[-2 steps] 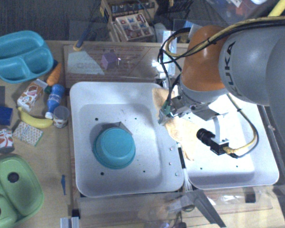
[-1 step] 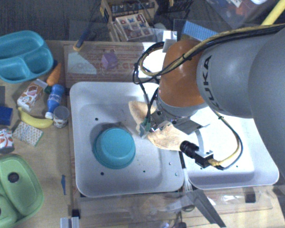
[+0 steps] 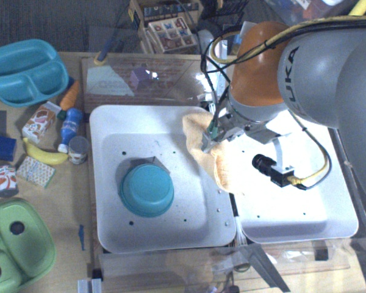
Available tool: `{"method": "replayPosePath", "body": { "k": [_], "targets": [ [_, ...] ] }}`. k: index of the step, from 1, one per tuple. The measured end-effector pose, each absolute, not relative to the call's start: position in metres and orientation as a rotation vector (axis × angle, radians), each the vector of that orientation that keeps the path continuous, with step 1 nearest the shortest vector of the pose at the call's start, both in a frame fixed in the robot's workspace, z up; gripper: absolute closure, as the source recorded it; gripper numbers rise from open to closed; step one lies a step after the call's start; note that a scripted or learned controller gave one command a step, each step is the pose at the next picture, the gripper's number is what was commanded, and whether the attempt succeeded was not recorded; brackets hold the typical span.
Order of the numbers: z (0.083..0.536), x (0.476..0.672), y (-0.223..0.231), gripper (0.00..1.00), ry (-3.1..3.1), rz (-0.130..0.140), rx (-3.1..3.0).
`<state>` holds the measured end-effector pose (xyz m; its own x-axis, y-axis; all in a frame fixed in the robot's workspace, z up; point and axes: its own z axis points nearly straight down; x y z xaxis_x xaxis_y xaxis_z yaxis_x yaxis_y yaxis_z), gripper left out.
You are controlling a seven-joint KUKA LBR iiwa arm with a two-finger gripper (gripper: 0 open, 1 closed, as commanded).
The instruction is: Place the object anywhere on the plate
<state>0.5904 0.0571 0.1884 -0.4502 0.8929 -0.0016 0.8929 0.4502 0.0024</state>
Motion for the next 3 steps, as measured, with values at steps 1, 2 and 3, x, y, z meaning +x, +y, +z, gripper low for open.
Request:
{"method": "replayPosePath", "body": {
  "k": [1,2,3],
  "targets": [
    [0.185,0.615,0.086,1.00,2.660,0.001,1.667],
    [0.198,0.555,0.162,1.00,2.536,-0.002,1.858],
    [0.198,0.555,0.162,0.00,2.536,-0.002,1.857]
  ]
}}
